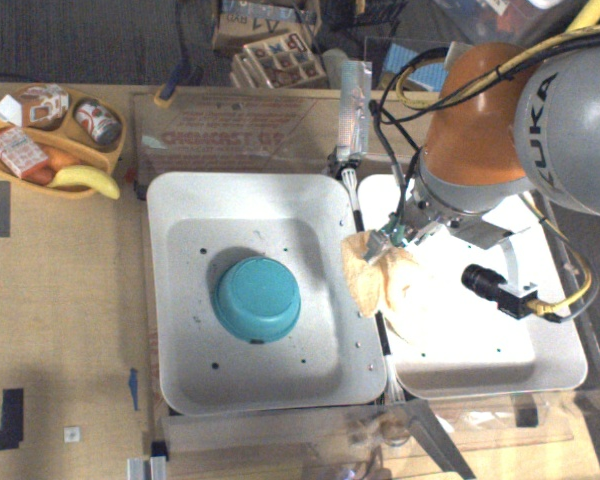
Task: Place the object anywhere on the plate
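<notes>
A round teal plate [258, 298] lies in the middle of the left white bin [180, 228]. The object is a limp cream cloth [380, 278], draped across the rim between the two bins. Its top edge is bunched up and rises into my gripper [391, 236], which hangs over the left edge of the right bin [480, 358]. The green-tipped fingers [396, 232] are pinched on that bunched top. The cloth's lower part still rests on the rim and the right bin's floor. The plate is about a hand's width to the left of the cloth.
The grey arm with its orange band [480, 118] covers the back of the right bin. A black cylinder on a cable [492, 286] hangs over that bin. A dish of fruit and snacks [55, 143] sits at the far left on the bench.
</notes>
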